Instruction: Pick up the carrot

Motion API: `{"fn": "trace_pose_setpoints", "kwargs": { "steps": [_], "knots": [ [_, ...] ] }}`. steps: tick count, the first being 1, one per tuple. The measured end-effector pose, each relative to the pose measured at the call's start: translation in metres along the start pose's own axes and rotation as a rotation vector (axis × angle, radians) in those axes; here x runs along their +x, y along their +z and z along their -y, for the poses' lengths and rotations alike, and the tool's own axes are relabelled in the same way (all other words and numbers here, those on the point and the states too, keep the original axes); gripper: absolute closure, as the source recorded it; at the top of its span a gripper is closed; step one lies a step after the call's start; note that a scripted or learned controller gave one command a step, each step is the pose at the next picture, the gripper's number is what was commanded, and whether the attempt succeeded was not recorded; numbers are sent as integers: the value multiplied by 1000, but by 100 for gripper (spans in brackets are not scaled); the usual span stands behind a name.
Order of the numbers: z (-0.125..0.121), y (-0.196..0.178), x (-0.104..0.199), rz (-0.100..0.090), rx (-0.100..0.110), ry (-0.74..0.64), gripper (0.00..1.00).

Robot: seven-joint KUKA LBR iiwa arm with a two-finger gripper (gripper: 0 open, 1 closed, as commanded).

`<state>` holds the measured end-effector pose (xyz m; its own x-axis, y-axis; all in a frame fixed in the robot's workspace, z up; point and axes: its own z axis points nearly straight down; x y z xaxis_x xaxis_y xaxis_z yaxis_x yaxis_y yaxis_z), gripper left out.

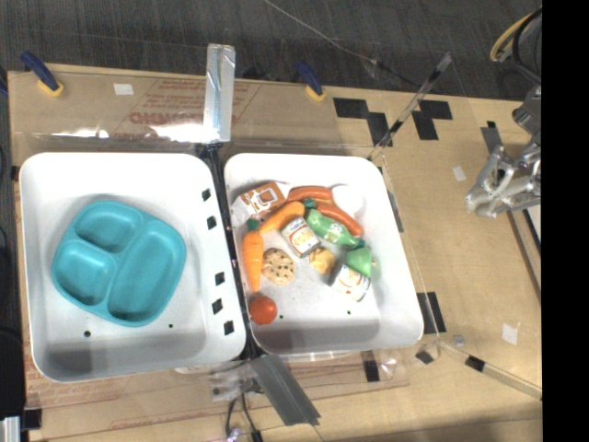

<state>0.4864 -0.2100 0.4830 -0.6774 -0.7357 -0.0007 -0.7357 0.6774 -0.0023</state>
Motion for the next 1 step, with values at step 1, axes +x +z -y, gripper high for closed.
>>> {"fn": "trace_pose_setpoints", "kwargs": {
  "steps": [1],
  "knots": [
    [7,94,-8,0,-5,-239,100]
  ]
}}
